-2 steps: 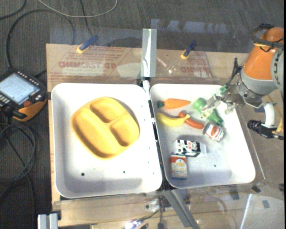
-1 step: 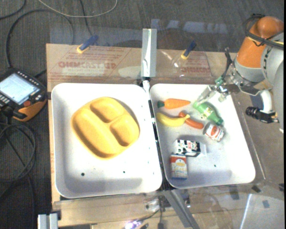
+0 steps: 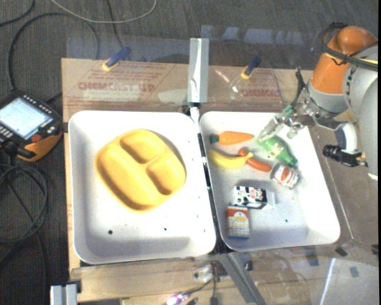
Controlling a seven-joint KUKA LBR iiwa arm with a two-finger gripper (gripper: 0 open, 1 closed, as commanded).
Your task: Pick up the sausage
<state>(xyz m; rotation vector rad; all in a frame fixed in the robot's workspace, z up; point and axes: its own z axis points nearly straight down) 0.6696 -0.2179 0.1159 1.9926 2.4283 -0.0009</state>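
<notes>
The sausage (image 3: pixel 254 162) lies in the right bin (image 3: pixel 317 224), touching the banana (image 3: pixel 228 159) just below the carrot (image 3: pixel 233 137), while the gripper (image 3: pixel 286 122) hovers above and right of the carrot, fingers seemingly spread with nothing between them.

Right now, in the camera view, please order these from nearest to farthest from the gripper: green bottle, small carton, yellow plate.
1. green bottle, right bin, just below the gripper.
2. small carton, right bin's front part.
3. yellow plate, left bin.
</notes>
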